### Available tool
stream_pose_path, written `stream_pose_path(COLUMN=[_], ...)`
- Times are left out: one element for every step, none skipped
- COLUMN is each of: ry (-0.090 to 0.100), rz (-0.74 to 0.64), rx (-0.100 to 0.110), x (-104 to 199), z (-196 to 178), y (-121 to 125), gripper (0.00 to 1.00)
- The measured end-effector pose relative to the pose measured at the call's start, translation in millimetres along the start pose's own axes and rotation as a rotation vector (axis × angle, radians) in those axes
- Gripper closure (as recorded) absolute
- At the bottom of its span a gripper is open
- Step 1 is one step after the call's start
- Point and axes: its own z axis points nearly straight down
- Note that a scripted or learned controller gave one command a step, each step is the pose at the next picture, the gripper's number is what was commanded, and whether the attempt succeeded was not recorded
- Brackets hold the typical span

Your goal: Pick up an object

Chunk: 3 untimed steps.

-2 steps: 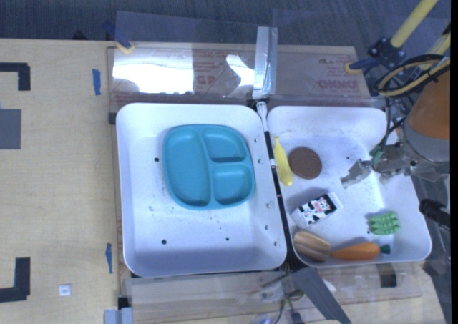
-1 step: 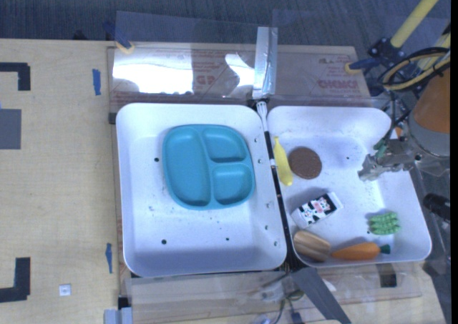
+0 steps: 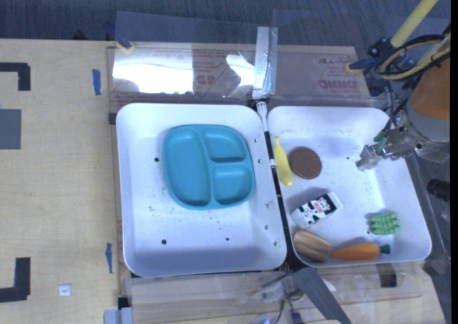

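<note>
Behind the two bins stands a clear panel with red printed writing, seen upside down and behind glare — the words cannot be read. The small black-and-white card [image 3: 315,209] in the right bin [image 3: 418,194] carries a dark pattern, but no text can be made out.

The gripper [image 3: 368,159] hangs over the upper right part of the right bin, near its right wall. It is small and blurred here, so I cannot tell how it stands, and nothing is seen in it.

The objects lie in the right bin: a yellow banana [image 3: 282,162] along the left wall, a brown round disc [image 3: 306,162] just beside it, a wooden piece [image 3: 311,244] touching an orange carrot [image 3: 356,251] at the front, and a green item [image 3: 384,224] near the right wall. The left bin [image 3: 136,194] holds a blue divided plate [image 3: 208,166].
</note>
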Motion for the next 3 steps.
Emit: stream_pose_path(ry=[0.000, 0.002, 0.003], rz=[0.000, -0.083, -0.179], rx=[0.000, -0.002, 0.003], x=[-0.2, 59.9, 74.0], z=[-0.1, -7.2, 70.2], y=[-0.1, 36.1, 42.4], gripper=[0.00, 0.00, 0.00])
